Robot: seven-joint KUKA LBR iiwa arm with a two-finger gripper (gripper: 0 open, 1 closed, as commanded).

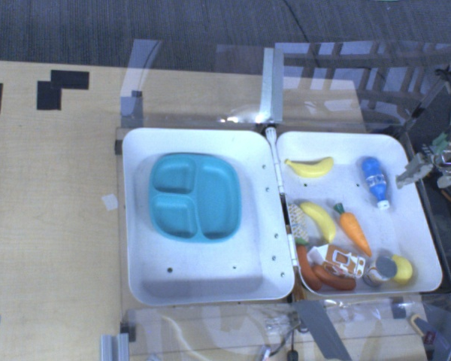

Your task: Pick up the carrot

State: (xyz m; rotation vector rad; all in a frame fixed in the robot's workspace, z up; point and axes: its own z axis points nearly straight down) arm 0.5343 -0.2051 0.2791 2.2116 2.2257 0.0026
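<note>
The carrot (354, 232) is orange with a green top. It lies at a slant in the middle of the right bin (413, 224), green end toward the back. A yellow banana (318, 220) is just to its left and a blue bottle (373, 180) is behind it to the right. My gripper (425, 170) shows as grey parts at the right edge of the view, just outside the right bin's rim. It is well to the right of the carrot and apart from it, and nothing is seen in it.
A second banana (310, 167) lies at the back of the right bin. In the front corner are red sausages (325, 277), a small carton (344, 262), a grey can (381, 268) and a yellow fruit (402, 270). A blue divided plate (194, 198) sits in the left bin (143, 262).
</note>
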